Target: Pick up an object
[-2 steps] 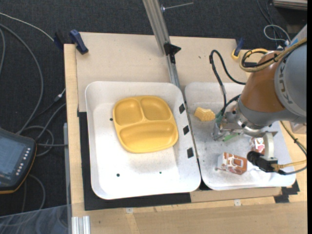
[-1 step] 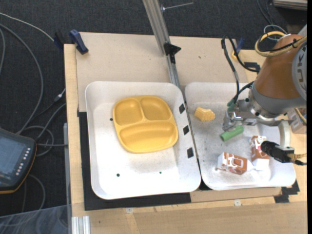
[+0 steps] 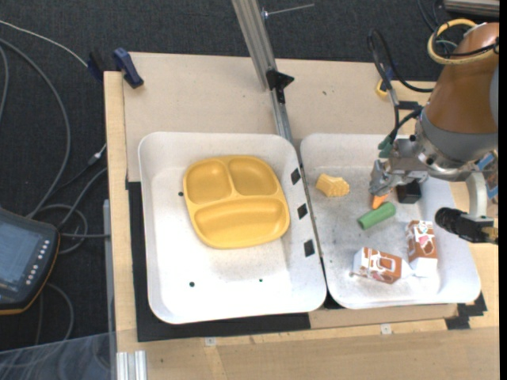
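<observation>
Gripper (image 3: 383,187) low in right bin (image 3: 341,287), near far edge, above green cylinder (image 3: 375,216). Orange piece (image 3: 380,202) at fingertips. Finger spread: cannot tell. Yellow tray (image 3: 236,200) in left bin (image 3: 170,291).

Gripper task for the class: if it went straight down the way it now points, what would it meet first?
Most likely the orange piece just under the gripper, with the green block lying against it. Depth is hard to judge from this slanted view.
</observation>
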Motion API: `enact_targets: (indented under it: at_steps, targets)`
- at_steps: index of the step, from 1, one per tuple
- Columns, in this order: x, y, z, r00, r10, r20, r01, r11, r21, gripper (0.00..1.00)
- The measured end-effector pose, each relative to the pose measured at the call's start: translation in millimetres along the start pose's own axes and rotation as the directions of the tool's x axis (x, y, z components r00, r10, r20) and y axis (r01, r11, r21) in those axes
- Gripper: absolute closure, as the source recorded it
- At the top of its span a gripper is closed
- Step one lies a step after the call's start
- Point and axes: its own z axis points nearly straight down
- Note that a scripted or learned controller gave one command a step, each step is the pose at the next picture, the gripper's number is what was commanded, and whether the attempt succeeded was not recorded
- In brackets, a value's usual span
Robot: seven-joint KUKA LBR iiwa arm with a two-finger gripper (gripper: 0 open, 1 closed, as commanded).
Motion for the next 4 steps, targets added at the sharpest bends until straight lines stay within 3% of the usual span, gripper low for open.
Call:
enact_targets:
  at_steps: [1, 4]
  targets:
    - [0.1, 1.9, -54.3, 1.000, 0.001, 0.000, -0.001, 1.000, 0.000, 1.00]
    - [157.9, 37.9, -21.8, 1.000, -0.004, -0.003, 0.004, 1.000, 0.009, 1.00]
